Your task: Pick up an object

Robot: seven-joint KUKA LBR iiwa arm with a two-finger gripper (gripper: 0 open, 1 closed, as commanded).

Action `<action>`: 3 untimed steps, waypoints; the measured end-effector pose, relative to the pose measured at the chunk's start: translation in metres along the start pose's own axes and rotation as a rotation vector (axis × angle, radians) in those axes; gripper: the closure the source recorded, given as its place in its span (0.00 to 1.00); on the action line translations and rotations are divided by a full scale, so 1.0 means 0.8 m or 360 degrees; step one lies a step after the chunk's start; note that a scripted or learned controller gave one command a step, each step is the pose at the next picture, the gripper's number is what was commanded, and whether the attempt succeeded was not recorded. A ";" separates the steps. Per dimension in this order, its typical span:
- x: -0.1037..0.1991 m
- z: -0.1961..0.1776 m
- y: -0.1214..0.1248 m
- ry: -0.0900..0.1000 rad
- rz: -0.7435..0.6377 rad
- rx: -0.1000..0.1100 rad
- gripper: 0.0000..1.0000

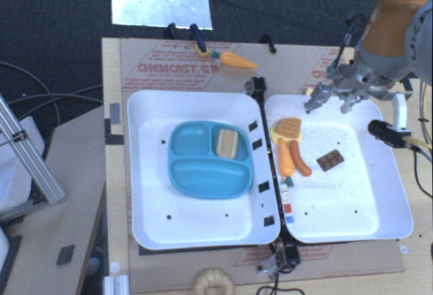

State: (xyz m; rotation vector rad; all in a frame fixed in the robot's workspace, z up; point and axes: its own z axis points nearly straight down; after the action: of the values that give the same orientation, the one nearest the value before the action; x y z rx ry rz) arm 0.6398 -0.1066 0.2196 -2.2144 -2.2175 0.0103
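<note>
Robotics lab, cardboard-topped bench (169, 60), two white bins (145, 172) of toy food, loose cables (40, 94), aluminium framing (27, 151)

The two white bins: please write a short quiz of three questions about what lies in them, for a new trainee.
1. True or false: the blue divided plate lies in the right bin.
2. Which item lies nearest the tool? A) waffle B) chocolate piece C) bread slice
3. Fill in: the toy carrot outside the bins rests on the ____ sheet behind them.

Key: 1. False, it lies in the left bin. 2. A. 3. cardboard.
</note>
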 end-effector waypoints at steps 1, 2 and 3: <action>0.000 -0.009 0.003 -0.0002 -0.0003 -0.0018 0.00; 0.000 0.042 0.003 -0.0003 -0.0001 -0.0017 0.00; 0.008 0.102 -0.006 -0.0001 0.0001 -0.0013 0.00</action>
State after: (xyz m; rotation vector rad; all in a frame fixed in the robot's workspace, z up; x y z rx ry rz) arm 0.6339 -0.1004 0.1378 -2.2194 -2.2217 0.0018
